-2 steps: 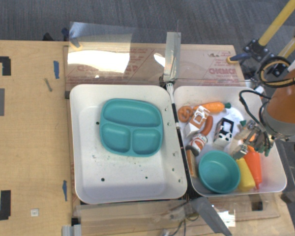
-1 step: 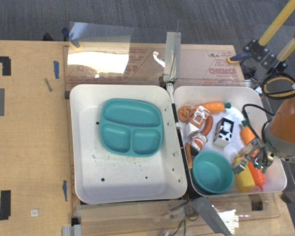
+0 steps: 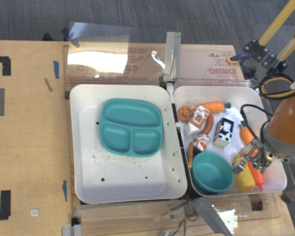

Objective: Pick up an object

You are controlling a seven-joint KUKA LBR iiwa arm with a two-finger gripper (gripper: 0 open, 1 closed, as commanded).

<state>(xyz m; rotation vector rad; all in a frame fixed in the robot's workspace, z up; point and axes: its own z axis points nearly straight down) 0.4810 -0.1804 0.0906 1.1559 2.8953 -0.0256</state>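
A robot lab or test room is shown, not a home. Two white bins (image 3: 83,146) are set side by side on a plain wooden bench (image 3: 24,132) marked with bits of blue tape (image 3: 56,69), and a grey carpet (image 3: 137,9) is seen behind. Toy food (image 3: 206,117) is piled in one bin, and a robot arm (image 3: 285,127) with black cables (image 3: 265,90) is reached in from the right.

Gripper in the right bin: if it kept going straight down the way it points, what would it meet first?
Most likely the yellow toy, or the orange carrot beside it: the gripper hangs just above both, near the teal bowl. From a single slanted view, depth is uncertain.
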